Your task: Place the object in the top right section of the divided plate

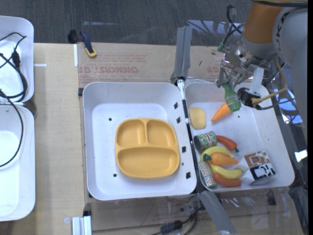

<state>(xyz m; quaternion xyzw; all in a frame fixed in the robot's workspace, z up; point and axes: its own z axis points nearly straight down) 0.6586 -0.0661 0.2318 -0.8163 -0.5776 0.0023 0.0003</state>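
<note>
The carrot (224,109) hung by its green top from the gripper (230,85), whose fingers were closed on the leaves, orange tip pointing toward 8 o'clock over the right bin (274,146). At 8 o'clock of it lay a pale round piece (197,117). Toward 6 o'clock sat a green can (206,140), label unreadable, with a banana (225,169) and a small box (259,165). The yellow plate (146,148) lay in the left bin (98,131), at 9 o'clock. Mirrored print on the cardboard (127,65) behind was illegible

Smooth yellow plastic divided plate (146,148) in glossy white plastic bin (98,131).
</note>
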